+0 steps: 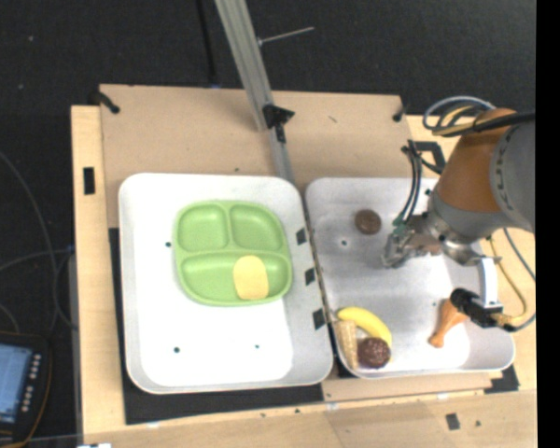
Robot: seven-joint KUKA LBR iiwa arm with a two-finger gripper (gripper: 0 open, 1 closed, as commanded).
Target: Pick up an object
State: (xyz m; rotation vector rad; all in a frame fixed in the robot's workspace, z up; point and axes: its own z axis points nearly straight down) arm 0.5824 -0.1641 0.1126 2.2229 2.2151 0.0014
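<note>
Bench (196, 138) tan, on dark floor; two white bins; fingers (395, 253) state unclear.

A robotics laboratory test station, seen from a fixed overhead camera. A plywood bench (215, 129) stands on dark carpeted flooring, bearing two shallow white bins (149, 343) side by side at centre frame. A grey industrial arm with an orange band (471, 180) reaches in from the right, cables looped above its wrist. An aluminium mounting pole (247, 49) rises from the bench toward the top of the frame. At lower left, a handheld control pendant (9, 381) with a lit screen rests beside trailing cables (37, 222).
</note>
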